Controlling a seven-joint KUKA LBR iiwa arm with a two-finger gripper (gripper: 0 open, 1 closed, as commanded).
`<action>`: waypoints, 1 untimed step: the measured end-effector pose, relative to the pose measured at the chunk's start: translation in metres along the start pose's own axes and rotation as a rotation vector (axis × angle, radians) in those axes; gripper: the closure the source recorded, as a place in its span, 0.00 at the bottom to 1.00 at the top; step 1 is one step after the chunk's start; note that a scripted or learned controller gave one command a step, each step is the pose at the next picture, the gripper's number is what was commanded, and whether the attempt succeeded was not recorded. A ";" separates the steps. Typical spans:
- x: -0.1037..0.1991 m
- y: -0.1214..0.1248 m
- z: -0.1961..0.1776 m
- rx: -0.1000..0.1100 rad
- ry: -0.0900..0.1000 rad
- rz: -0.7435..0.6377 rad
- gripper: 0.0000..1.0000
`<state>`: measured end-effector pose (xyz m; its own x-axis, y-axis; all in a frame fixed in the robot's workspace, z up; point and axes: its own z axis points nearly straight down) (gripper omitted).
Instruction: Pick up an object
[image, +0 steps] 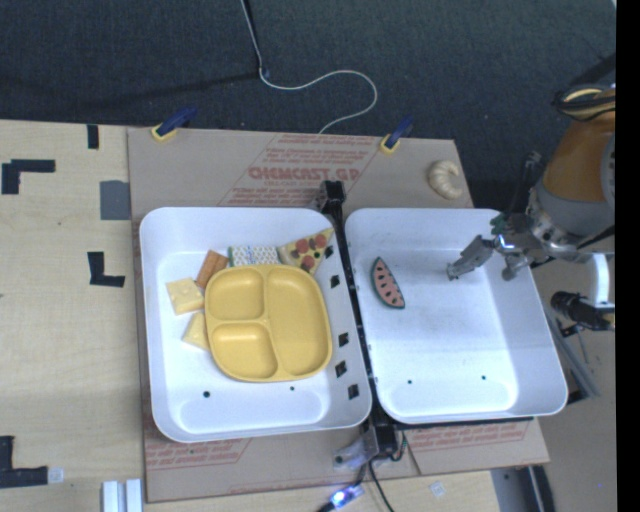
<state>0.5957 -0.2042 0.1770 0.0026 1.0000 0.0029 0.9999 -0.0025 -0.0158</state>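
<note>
Brown cardboard (300, 170), red print, perhaps "CHEMCAST"; jaws (470, 262) over right bin (520, 380).

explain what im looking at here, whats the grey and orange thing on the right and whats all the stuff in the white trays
That grey and orange thing is a robot arm, reaching in from the right. The picture comes from one fixed camera above the bench, looking down at a slant. At the arm's end is its gripper, hanging over the right bin; nothing shows between its fingers. In that bin lies a toy watermelon slice, left of the gripper and apart from it. The left bin has a yellow divided plate with several small toy food pieces tucked round its top and left edges. Both bins sit on a cardboard sheet.
</note>
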 end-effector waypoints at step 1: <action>0.001 0.003 -0.009 -0.014 -0.003 -0.004 0.00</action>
<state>0.5989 -0.2037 0.1864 -0.0011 1.0000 0.0000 1.0000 0.0011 -0.0017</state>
